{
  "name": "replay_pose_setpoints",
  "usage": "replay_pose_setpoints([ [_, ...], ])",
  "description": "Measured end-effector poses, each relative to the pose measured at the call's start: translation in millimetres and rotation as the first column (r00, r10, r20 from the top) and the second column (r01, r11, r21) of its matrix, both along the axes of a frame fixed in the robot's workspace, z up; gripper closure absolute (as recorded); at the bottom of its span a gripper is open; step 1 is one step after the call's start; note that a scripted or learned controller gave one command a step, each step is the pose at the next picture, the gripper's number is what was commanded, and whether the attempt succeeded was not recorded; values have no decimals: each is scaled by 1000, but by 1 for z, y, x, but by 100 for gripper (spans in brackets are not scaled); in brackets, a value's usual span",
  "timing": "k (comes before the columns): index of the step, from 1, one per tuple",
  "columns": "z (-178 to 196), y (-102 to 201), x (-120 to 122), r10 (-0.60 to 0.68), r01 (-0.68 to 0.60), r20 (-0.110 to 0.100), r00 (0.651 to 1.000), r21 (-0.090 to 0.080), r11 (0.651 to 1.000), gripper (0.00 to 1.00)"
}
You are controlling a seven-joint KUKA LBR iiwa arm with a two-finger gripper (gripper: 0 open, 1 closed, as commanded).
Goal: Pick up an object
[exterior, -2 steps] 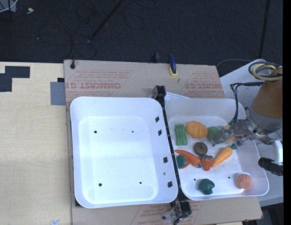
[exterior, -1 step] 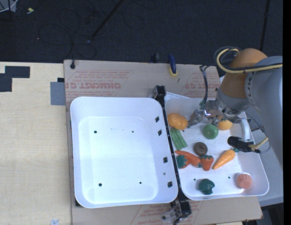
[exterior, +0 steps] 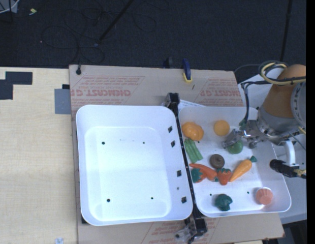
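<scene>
Bins (exterior: 128, 117), two; carrots (exterior: 241, 169), two.

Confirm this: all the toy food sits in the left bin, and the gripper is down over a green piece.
Wrong bin. The camera view shows the toy food, such as the carrot, in the right bin. The gripper is down over a green piece, as stated.

The arm (exterior: 285, 98) reaches in from the right, wrist bent low, its hand (exterior: 233, 140) down beside the orange-banded wrist.
</scene>
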State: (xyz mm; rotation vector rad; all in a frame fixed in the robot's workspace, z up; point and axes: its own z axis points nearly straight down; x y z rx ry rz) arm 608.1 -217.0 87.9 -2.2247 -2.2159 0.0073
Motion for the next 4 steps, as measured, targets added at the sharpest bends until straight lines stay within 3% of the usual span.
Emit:
replay_pose_setpoints([
  [1, 0, 12, 37, 6, -6, 6, 1000, 2, 1000, 0],
  [2, 0, 99, 36, 10, -10, 2, 1000, -4, 1000, 0],
  [3, 1, 104, 35, -3, 3, 5, 1000, -11, 1000, 0],
  [4, -1, 39, -37, -4, 4, -3, 1000, 0, 1000, 0],
])
